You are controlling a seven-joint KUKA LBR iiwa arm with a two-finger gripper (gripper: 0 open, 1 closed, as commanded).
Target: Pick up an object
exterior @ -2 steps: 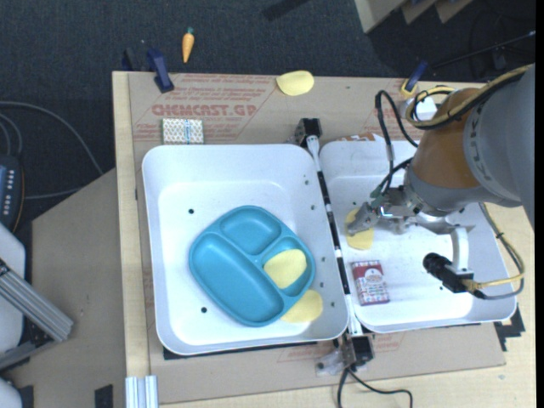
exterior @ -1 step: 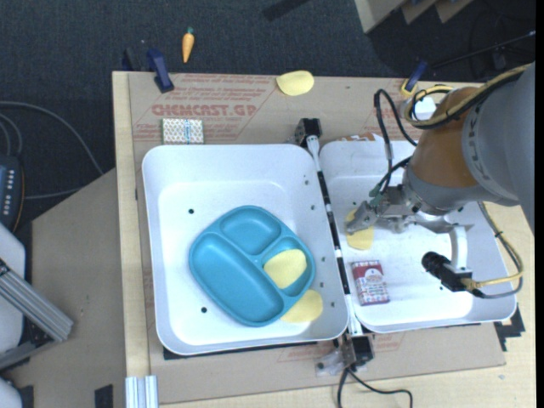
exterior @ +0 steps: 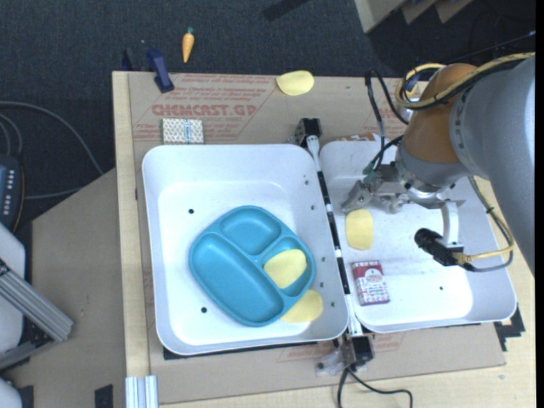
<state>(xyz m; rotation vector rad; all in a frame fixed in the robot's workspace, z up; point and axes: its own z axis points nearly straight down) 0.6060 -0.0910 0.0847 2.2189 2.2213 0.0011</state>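
Camera view | step: approach, pincer (exterior: 367,195) low in right bin (exterior: 489,300) | grip: cannot tell | target: yellow piece (exterior: 359,229) just beside, near divider | next: centre over it, descend

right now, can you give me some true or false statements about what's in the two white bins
1. The blue divided plastic plate lies in the left white bin. True.
2. A yellow oval piece rests on the plate. True.
3. The small red packet sits in the left bin. False: it lies in the right white bin.
4. The right bin holds two yellow pieces. False: just one pale yellow oval lies there.
5. The grey arm hangs over the right bin. True.
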